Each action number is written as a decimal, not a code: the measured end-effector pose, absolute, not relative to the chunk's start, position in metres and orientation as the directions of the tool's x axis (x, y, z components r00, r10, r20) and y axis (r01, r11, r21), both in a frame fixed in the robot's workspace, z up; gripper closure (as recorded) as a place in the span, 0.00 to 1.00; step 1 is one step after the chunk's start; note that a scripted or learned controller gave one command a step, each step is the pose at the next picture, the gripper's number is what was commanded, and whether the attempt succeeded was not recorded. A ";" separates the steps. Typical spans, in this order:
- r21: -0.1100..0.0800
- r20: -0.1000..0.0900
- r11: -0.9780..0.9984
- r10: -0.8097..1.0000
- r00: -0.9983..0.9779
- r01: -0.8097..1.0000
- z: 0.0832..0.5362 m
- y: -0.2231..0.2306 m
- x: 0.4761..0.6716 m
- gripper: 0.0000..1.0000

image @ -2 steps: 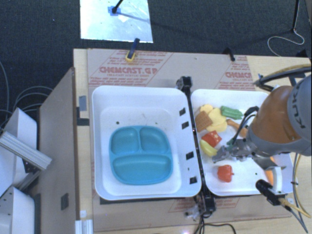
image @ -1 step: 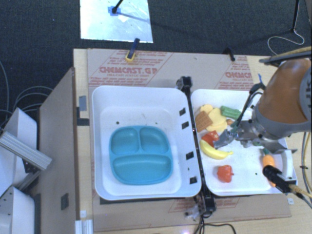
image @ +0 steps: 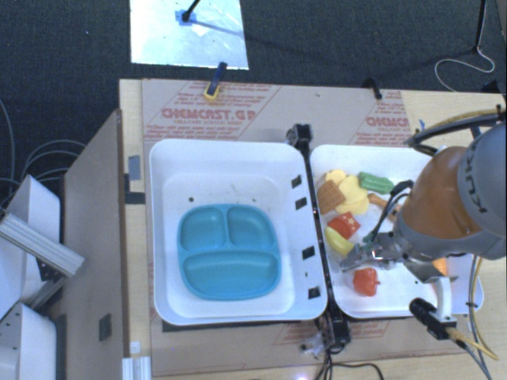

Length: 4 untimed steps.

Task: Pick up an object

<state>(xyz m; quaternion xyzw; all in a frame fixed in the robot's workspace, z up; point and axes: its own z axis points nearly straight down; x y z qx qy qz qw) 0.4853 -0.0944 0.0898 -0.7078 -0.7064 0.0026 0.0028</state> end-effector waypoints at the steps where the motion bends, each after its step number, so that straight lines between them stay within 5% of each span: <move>1: 0.002 0.000 0.002 1.000 -0.002 1.000 0.106 -0.092 0.488 1.00; 2: 0.002 0.001 0.002 1.000 -0.002 1.000 0.106 -0.092 0.488 0.00; 3: 0.004 0.001 0.003 1.000 -0.003 1.000 0.117 -0.092 0.489 1.00; 4: 0.004 0.001 0.003 1.000 -0.003 1.000 0.116 -0.092 0.489 0.00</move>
